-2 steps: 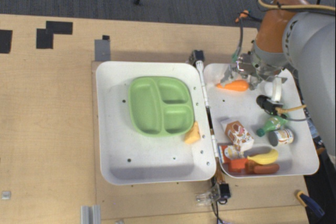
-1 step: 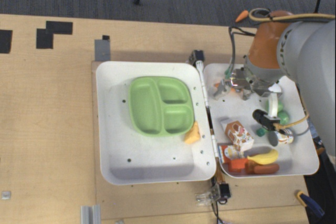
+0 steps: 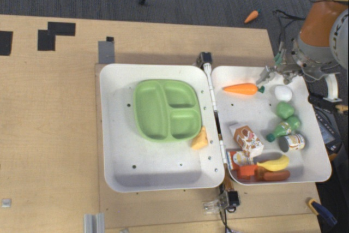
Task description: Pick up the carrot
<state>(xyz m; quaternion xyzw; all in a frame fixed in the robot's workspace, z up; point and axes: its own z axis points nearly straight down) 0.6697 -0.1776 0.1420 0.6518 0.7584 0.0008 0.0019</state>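
Carrot: the carrot (image 3: pixel 240 89) lies on its side in the right bin (image 3: pixel 322 169), near the bin's far edge and towards its left wall, orange body pointing left, green stub at the right end. Nothing touches it.
Gripper: the gripper (image 3: pixel 277 72) hangs over the right bin's far right corner, just right of the carrot's green end and apart from it. Its fingers look spread a little, with nothing between them.
Arm: the arm (image 3: pixel 322 27) comes in from the right, orange band above the grey wrist.
Egg: a white egg (image 3: pixel 283 93) sits just below the gripper, right of the carrot.
Green items: a green lump (image 3: pixel 284 111) lies below the egg; a green bottle (image 3: pixel 283 129) lies tilted just under that.
Can: a small can (image 3: pixel 292 143) lies on its side beside the bottle.
Carton: a small brown-and-white carton (image 3: pixel 248 141) stands near the bin's middle, well below the carrot.
Near corner: a banana (image 3: pixel 273 163), a sausage (image 3: pixel 275 175) and an orange-red piece (image 3: pixel 245 171) crowd the right bin's near edge.
Left bin: the left bin (image 3: pixel 117 123) holds a green divided plate (image 3: pixel 166 110), with a yellow wedge (image 3: pixel 199 141) touching the plate's near right corner.
Floor: a second small orange piece (image 3: pixel 250 17) lies on the grey floor beyond the bench.
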